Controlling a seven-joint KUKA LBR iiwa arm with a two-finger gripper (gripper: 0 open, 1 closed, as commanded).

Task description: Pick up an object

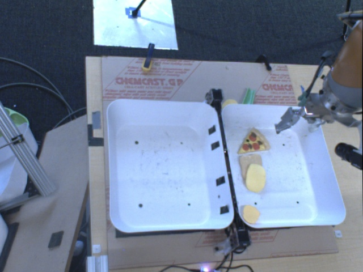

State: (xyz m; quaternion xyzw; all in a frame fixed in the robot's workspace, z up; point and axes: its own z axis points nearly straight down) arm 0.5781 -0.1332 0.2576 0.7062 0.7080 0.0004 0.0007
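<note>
We see the gripper (pixel 295 118) hanging over the far right part of the right bin (pixel 317 169), its 2 grey fingers (pixel 285 123) pointing toward the bin's middle. Whether they are spread or closed we cannot tell from this slant, and we see nothing between them. Behind them the wrist joins the grey arm (pixel 347 89) with its orange band, which comes in from the right.

Below and to the left of the fingertips, apart from them, lies a toy pizza slice (pixel 253 141) with red dots, on the bin floor near the left wall. Just in front of it rests a tan piece (pixel 250 162), and a pale yellow oval (pixel 256 178) overlaps that piece's near end. A small orange-yellow round piece (pixel 250 213) sits at the bin's near left corner.

The left bin (pixel 164 169) stands beside the right one, their walls touching along a black seam. Both sit on a printed cardboard sheet (pixel 153 81).
</note>
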